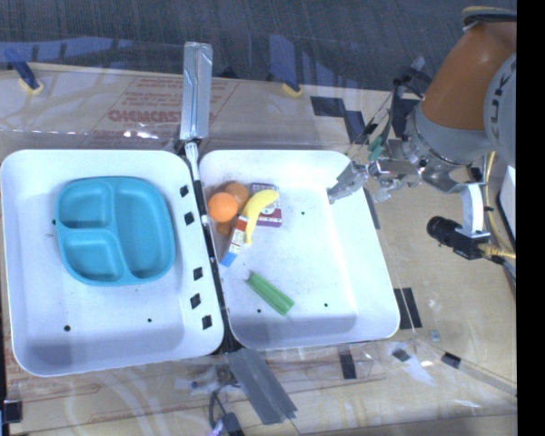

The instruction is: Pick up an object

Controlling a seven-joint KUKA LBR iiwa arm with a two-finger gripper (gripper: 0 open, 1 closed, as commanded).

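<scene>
A: Objects first. Where do they lie?

B: Right bin (363,271), upper-left part, close to the divider. An orange ball (222,207) touches a banana (255,209), which runs down at a slant. Under the banana's upper end sits a small dark red box (271,216). A brownish item behind the ball is partly hidden; can't identify it. Just below the banana's lower end, a small blue piece (228,258).

A: Anything apart from that cluster?

B: A green stick (270,293), lying flat on a diagonal, lower middle of the same bin, well apart from the cluster.

A: Gripper?

B: Gripper (338,189) sits at the right bin's upper-right edge, tips pointing left over the rim. Nothing visible between the tips. Too small and cluttered to read the jaws — cannot tell whether they are apart or together.

A: Distance to the objects?

B: Well apart from the banana group; bare bin floor lies between.

A: Left bin?

B: Left bin (36,325) holds a blue tray (115,230) with three compartments, upper-middle, flat.

A: Arm?

B: Arm (468,80) enters from the right, orange band uppermost, grey below.
</scene>
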